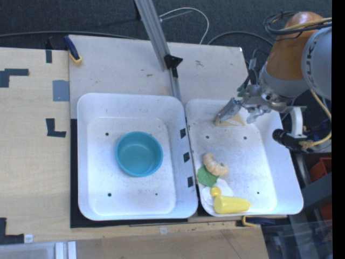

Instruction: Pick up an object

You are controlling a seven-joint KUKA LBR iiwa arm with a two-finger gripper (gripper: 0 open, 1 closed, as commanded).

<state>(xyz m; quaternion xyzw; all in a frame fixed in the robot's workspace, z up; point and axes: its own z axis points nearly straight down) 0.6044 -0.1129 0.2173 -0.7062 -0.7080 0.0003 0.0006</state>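
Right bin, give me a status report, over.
Gripper low at right bin's far end, over a tan object; no grasp visible. Other toys near front: yellow bottle, beige piece. Path unobstructed.

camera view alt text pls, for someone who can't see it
A grey robot arm reaches from the right, its gripper low over a tan object at the right bin's far end. Nearer lie a yellow bottle and beige toy; the left bin holds a blue bowl.

Even, soft overhead light — slight blur

Blue bowl (139, 154) in left bin (86, 107); toys in right bin (280, 171).
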